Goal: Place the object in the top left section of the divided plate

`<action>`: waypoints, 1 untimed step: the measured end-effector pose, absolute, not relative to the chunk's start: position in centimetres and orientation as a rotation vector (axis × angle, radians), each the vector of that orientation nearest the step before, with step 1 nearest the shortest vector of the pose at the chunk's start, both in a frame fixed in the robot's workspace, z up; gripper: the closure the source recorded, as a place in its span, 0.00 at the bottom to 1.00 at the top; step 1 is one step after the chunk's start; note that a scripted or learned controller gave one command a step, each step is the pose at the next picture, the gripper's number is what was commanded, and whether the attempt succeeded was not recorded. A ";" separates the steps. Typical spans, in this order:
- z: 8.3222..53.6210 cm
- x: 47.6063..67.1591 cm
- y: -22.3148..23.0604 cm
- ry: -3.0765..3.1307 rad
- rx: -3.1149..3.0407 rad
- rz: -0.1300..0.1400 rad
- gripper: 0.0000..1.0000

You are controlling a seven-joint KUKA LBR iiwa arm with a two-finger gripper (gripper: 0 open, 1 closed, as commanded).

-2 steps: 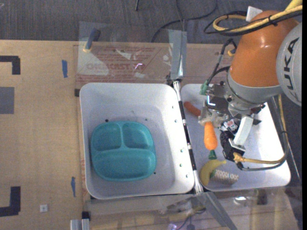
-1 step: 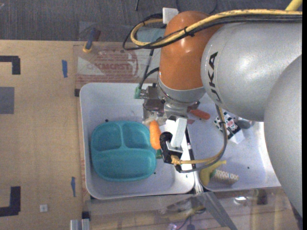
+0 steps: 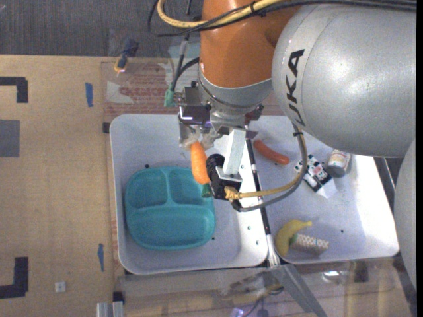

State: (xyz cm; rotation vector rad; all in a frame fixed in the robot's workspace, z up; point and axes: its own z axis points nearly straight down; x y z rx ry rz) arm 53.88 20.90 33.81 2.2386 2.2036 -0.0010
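Gripper (image 3: 196, 144) is pinching the carrot (image 3: 198, 164), hanging over the left bin (image 3: 125, 137) at the teal divided plate (image 3: 170, 210)'s upper right edge. Transport step underway; next probably shifting across to the plate's top left section.

bright, even overhead light, glare on the white bins (image 3: 132, 137), mildly soft focus.
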 end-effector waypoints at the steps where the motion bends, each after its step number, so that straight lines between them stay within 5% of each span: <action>1: 43.5 53.3 22.7 2.091 2.344 -0.001 1.00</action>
